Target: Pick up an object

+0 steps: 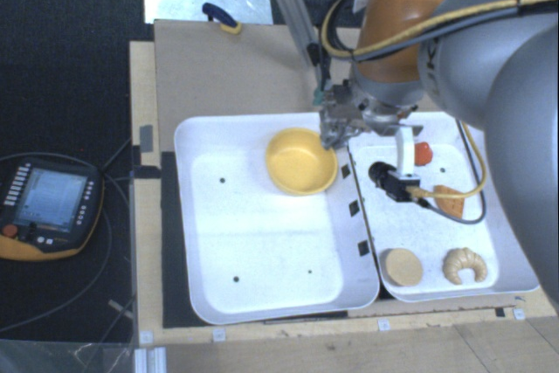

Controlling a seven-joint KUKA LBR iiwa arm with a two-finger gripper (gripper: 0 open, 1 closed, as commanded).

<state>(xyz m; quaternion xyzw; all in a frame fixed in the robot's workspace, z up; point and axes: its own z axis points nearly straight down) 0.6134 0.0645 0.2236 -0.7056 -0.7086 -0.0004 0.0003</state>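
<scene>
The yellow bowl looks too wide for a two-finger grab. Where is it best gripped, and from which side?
Probably the thin rim of the yellow bowl, from above, one finger inside the wall and one outside. It sits upright and open in the left bin; its near rim faces bare floor, away from the gripper.

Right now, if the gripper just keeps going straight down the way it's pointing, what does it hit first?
Most likely the yellow bowl: the gripper sits over its right rim in the left bin. Depth is hard to judge from this slant, so it could instead land on the bin floor beside the bowl.
</scene>
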